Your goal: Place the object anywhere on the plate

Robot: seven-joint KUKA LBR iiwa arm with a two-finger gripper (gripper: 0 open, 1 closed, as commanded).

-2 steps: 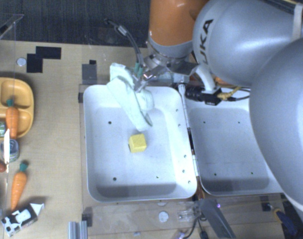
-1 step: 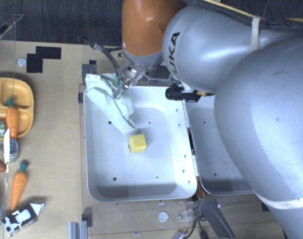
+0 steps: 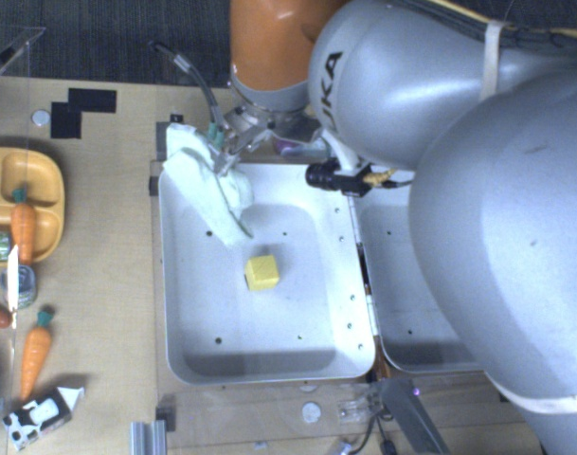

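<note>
Hovering at eleven o'clock of the left bin (image 3: 189,349): tool (image 3: 229,150), pinching a white cloth (image 3: 207,192) that is draping down. Yellow block (image 3: 262,272) sitting mid-bin, untouched. Risking cloth dragging or snagging, nudging block away.

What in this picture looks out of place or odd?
A white cloth hangs from the end effector and drapes crookedly over the far left corner of the left bin, partly across its rim. The yellow block lies alone on the bin floor, apart from the cloth. No plate sits in the bin.
</note>
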